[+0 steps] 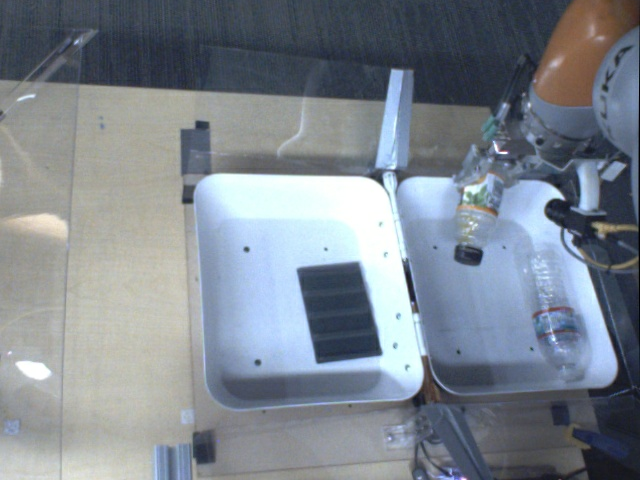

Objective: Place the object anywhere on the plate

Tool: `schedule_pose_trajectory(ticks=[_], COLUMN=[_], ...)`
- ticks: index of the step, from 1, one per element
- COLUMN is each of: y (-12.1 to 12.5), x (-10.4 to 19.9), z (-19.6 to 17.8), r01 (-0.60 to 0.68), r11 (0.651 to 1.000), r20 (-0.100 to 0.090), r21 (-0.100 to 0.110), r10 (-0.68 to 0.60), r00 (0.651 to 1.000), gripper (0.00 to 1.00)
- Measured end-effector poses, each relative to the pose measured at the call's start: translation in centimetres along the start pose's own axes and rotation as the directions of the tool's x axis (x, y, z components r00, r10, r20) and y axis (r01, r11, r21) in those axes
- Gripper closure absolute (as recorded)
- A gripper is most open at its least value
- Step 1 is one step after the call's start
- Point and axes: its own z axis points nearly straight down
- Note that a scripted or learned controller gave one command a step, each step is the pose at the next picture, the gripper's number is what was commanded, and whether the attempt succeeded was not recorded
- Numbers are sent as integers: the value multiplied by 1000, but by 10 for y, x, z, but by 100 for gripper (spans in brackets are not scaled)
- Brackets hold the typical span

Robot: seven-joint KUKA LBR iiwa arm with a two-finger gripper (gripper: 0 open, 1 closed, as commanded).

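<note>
the claw (487,171) hangs over the right white bin (500,368), closed on a small clear plastic bottle with a black cap (474,222) that dangles cap-down. a second clear bottle (555,318) lies in that bin. the dark ribbed rectangular plate (339,311) sits in the left bin (230,268).

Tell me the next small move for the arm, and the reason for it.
Probably carry the bottle leftward across the divider toward the dark plate. The gripper appears to hold that bottle by its base, black cap hanging down, above the right bin, while the plate lies in the left bin. A second bottle rests in the right bin.
</note>
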Motion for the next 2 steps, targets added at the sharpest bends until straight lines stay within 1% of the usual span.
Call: schedule_pose_trajectory(ticks=[1, 2], y=[-82, -108], x=[48, 118], z=[-48, -73], r01=[185, 310], r11=[983, 951], r20=[-2, -3], r21=[-1, -1], r10=[-185, -310], r00=[983, 951], gripper=[100, 100])
